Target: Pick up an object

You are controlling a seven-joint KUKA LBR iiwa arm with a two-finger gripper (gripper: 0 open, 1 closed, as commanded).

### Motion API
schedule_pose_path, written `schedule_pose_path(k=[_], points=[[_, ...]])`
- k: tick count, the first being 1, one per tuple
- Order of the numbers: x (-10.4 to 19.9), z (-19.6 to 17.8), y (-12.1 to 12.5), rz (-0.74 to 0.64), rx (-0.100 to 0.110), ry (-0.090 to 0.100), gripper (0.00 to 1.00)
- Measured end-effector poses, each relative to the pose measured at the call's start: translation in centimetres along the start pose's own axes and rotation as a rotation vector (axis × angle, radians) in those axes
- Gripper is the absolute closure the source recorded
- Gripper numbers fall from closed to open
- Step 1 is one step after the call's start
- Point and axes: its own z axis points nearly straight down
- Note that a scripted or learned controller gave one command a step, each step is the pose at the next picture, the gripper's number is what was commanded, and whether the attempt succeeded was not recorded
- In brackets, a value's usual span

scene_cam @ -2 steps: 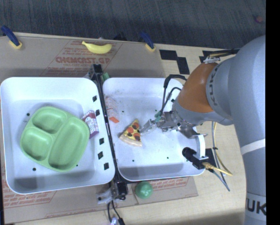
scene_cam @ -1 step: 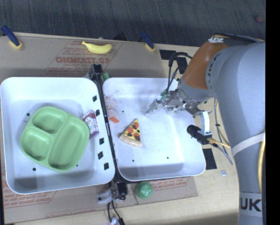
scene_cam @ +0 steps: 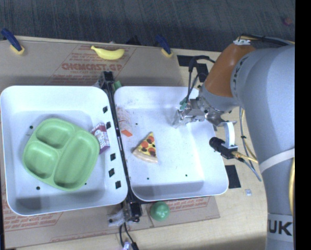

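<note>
We see the arm (scene_cam: 259, 103) reaching over the right bin (scene_cam: 168, 186). The green divided plate (scene_cam: 60, 152) lies in the bin left of it. The gripper (scene_cam: 182, 116) hovers above this bin's floor; its fingers' spread we cannot tell. The pizza slice (scene_cam: 146, 148) lies near the bin's middle.

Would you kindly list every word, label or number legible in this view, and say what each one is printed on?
"CHEMCAST GP", in red, on the cardboard sheet behind the bins.
"UK", cut off at the frame's edge, on the grey arm.
Smaller red print on the cardboard: too blurred to read.
Snack packet in the left bin: print unreadable.
</note>
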Motion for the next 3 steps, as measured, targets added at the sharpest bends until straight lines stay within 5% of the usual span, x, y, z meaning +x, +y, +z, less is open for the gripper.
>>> schedule_pose_path(k=[1, 2, 3], points=[[-0.1, -10.7, -8.1, 0.006, 0.000, 0.000, 1.00], [0.0, -10.6, -8.1, 0.006, 0.001, 0.000, 0.00], [0.0, -1.2, -6.7, 0.004, 0.005, 0.000, 0.00]])
